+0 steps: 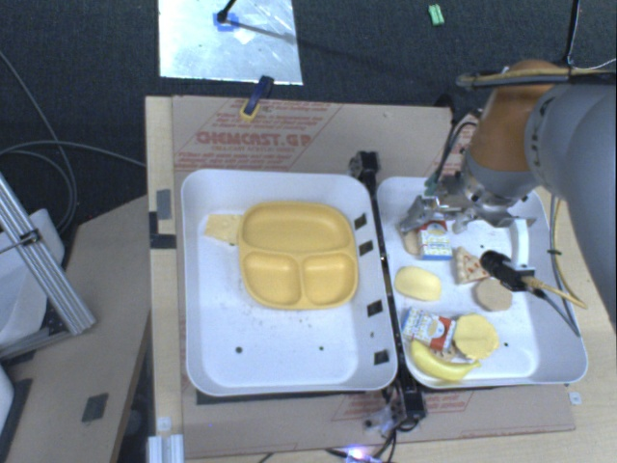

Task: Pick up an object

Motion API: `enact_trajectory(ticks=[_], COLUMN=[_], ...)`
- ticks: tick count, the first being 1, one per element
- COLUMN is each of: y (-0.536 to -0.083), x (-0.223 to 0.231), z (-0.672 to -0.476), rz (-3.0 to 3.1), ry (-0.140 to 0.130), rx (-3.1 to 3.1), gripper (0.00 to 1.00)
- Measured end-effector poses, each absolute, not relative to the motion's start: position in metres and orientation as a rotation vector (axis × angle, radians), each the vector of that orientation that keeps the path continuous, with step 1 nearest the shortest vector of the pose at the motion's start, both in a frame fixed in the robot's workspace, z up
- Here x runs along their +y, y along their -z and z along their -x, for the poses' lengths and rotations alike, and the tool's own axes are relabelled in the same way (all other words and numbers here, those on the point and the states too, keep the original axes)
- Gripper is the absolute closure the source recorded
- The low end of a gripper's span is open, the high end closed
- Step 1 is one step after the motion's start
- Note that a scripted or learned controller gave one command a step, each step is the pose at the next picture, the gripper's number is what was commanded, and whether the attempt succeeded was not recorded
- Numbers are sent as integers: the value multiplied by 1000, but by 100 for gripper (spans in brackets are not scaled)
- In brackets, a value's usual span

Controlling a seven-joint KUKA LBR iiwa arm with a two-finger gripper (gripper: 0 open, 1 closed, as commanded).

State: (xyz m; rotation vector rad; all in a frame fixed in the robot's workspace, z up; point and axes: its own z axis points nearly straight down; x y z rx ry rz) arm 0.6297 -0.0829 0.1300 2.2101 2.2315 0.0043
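Hovering over the right bin (549,355), the hand (429,215) touches a small carton (436,242)

glossy white plastic bins (289,379), matt yellow plastic tray (294,255)

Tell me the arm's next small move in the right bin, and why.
Probably a short, straight drop. The gripper hangs at the right bin's far-left corner, just above a small carton, with nothing seen between its fingers, so the carton looks the nearest pick.
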Motion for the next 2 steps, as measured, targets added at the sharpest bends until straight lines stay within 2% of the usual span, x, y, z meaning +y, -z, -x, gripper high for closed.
enact_trajectory(ticks=[1, 2], y=[-82, -96], x=[-91, -91], z=[-663, -664], rz=[-2213, -2209], ry=[-2, -6], rx=[2228, 2227], gripper=[0, 100])
